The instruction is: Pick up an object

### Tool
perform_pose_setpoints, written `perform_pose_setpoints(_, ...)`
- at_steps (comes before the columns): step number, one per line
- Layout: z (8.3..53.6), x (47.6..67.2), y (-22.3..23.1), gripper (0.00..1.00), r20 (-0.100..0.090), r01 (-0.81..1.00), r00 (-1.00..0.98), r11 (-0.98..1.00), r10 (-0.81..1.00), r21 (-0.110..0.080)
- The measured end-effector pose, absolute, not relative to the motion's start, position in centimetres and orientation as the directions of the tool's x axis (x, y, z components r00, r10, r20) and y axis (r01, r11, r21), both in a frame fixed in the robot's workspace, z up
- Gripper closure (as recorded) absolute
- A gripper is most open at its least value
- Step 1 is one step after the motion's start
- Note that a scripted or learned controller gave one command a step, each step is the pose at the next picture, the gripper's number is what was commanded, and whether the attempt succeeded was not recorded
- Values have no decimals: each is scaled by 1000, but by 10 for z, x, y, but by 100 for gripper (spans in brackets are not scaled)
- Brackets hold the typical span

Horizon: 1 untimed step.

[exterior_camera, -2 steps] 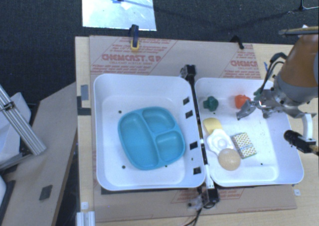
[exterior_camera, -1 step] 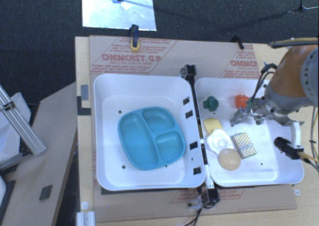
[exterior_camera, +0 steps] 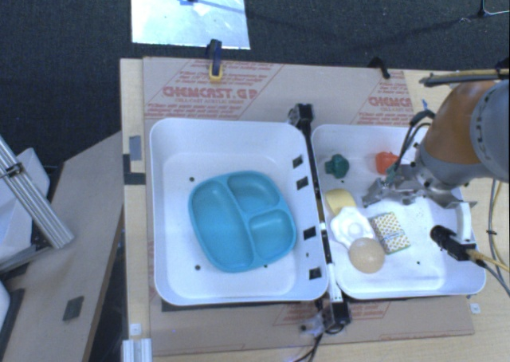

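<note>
Gripping the near rims where the two bins meet: black clamp [exterior_camera: 333, 314], with dark cables trailing off beneath it. Lying just behind, in the right bin [exterior_camera: 414, 282]: tan ball [exterior_camera: 366, 256], touching the front edge of a flat white egg-shaped piece [exterior_camera: 347, 229] with a yellow centre. Resting just right of that piece, tilted: patterned packet [exterior_camera: 390, 232], white and yellow with a fine check. Sitting behind the white piece and touching it: pale yellow block [exterior_camera: 340, 199]. Standing further back, near the dividing rims: green item [exterior_camera: 338, 165]. Lying well right of it, by the bin's far wall: orange item [exterior_camera: 386, 162], partly hidden by the wrist. Reaching in from the right over that bin: grey arm [exterior_camera: 478, 141] with its orange band. Hanging low among the objects: gripper [exterior_camera: 381, 191], between the orange item and the patterned packet, just right of the pale yellow block; nothing visibly being held, and spread or pressed together being impossible to tell. Occupying the middle of the left bin [exterior_camera: 171, 193]: blue divided plate [exterior_camera: 241, 219], three compartments, lying flat. Supporting both bins: cardboard sheet [exterior_camera: 239, 89] with red lettering
</note>
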<state>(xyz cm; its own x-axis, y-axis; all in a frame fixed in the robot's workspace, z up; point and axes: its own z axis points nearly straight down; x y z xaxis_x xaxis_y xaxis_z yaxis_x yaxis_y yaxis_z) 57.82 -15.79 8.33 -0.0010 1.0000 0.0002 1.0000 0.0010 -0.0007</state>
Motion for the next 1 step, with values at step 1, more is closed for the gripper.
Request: perform_pose_setpoints(1,96,580,-158,100,-1,1000,0,0,1000,4)
